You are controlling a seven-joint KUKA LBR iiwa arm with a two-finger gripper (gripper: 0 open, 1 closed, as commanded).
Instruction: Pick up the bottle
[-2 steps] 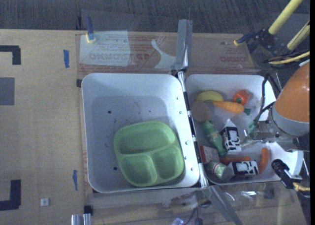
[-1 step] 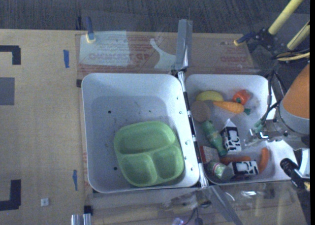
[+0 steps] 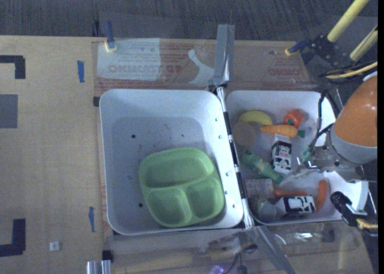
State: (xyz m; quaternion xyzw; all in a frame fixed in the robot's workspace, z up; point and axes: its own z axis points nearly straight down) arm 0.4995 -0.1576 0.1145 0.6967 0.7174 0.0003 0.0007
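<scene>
Green bottle (image 3: 261, 166) lies tilted on floor of right bin (image 3: 235, 100), left of centre, just beside black-and-white carton (image 3: 281, 155). Yellow item (image 3: 256, 117) and orange items sit farther back. End effector (image 3: 312, 157) hangs at bin's right side, apart from bottle; grip state cannot be told. Left bin (image 3: 114, 105) holds green divided tray (image 3: 180, 186). Worktop (image 3: 48, 147) tan.
</scene>
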